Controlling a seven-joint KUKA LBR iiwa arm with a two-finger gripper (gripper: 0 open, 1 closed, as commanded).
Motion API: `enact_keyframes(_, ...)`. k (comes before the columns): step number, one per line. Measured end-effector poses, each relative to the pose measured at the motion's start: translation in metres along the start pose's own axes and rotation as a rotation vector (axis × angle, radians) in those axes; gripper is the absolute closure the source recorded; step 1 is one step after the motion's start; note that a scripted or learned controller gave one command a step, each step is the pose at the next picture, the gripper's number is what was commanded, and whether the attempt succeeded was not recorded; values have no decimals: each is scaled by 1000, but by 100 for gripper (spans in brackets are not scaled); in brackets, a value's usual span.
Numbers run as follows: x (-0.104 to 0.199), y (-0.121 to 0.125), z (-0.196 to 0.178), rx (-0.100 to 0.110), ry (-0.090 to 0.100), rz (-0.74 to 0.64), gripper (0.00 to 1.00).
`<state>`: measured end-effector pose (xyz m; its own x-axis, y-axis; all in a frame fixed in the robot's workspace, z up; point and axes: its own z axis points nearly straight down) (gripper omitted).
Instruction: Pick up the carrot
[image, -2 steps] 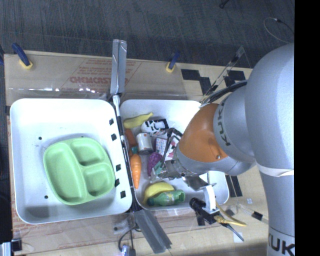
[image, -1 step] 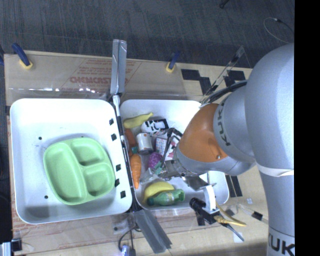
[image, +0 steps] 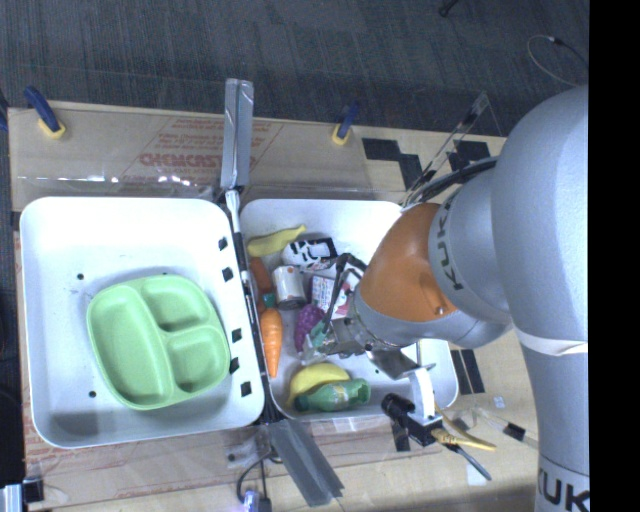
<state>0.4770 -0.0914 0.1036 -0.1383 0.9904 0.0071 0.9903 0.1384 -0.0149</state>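
Orange and tapered, the carrot (image: 271, 341) lies in the right bin (image: 385, 212), close against that bin's left wall, its thick end toward the top of the view and its point aimed down toward the near edge. It rests bare, apart from the gripper.

Around it the right bin is crowded. A banana (image: 274, 241) lies near the far left corner; below that a small tin can (image: 290, 286) stands just up and to the right of the carrot's thick end. A purple piece (image: 308, 325) sits just right of the carrot, and nearer the front edge a second yellow fruit (image: 318, 377) rests against a green bottle (image: 335, 396) lying on its side.

The arm (image: 545, 230) comes in from the right, its orange band (image: 405, 272) hanging over the middle of the right bin. The gripper (image: 330, 335) is low over the bin's clutter, near the purple piece and to the right of the carrot — the wrist hides most of it, so how far it is open, and whether it has anything, cannot be told.

The left bin (image: 40, 300) holds a pale green divided plate (image: 160, 340) with three compartments, lying flat near the middle. Both bins sit side by side on the counter (image: 120, 140), with a blue clamp (image: 43, 110) at its far left corner.
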Motion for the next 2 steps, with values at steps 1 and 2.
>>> enact_keyframes(1, 0, 0, 0, 0, 0, -1, 0)
enact_keyframes(2, 0, 0, -7, 5, 2, -5, 100)
